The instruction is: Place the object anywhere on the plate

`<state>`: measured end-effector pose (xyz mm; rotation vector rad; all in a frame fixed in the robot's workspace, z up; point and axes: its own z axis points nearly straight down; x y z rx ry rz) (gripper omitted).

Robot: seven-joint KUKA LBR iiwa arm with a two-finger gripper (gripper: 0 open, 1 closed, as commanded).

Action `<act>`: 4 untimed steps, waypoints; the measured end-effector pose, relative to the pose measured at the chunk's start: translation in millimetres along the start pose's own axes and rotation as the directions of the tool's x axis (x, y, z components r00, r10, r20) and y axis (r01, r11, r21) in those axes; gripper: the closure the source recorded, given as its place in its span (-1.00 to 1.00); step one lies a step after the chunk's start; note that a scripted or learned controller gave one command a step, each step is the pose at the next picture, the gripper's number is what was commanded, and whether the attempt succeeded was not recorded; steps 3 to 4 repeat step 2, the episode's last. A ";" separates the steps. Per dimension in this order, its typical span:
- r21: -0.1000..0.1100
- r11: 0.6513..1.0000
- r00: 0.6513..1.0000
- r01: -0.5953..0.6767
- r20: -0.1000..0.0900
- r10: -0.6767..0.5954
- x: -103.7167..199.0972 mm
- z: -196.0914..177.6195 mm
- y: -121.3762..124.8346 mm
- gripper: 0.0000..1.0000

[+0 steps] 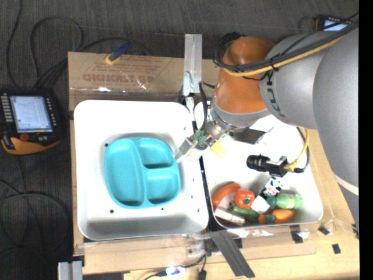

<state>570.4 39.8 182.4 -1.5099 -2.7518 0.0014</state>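
Pincer (pixel 185 149) just beside plate (pixel 141 171), toys (pixel 256 206) apart.

Two bins sit side by side on the worktop (pixel 78 66). The plate (pixel 141 171) lies in the left bin (pixel 93 118). Toys (pixel 256 204) cluster at the right bin's (pixel 312 206) near edge. The pincer (pixel 187 146) hangs over the divide between the bins.

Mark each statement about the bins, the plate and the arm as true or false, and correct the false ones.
1. The turquoise plate lies in the left bin. True.
2. The plate has three compartments. True.
3. A toy carrot lies on the plate. False: nothing lies on it.
4. The pile of toy food sits at the right bin's near edge. True.
5. The gripper hangs over the toy food. False: it is at the divide between the bins, by the plate's right edge.
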 end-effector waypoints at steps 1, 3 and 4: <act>-0.001 0.977 0.977 0.213 0.002 -0.213 58.4 -11.6 27.4 1.00; -0.001 0.977 0.977 0.214 0.001 -0.214 58.6 -11.5 27.5 -1.00; -0.001 0.977 0.977 0.214 0.001 -0.214 58.6 -11.5 27.5 -1.00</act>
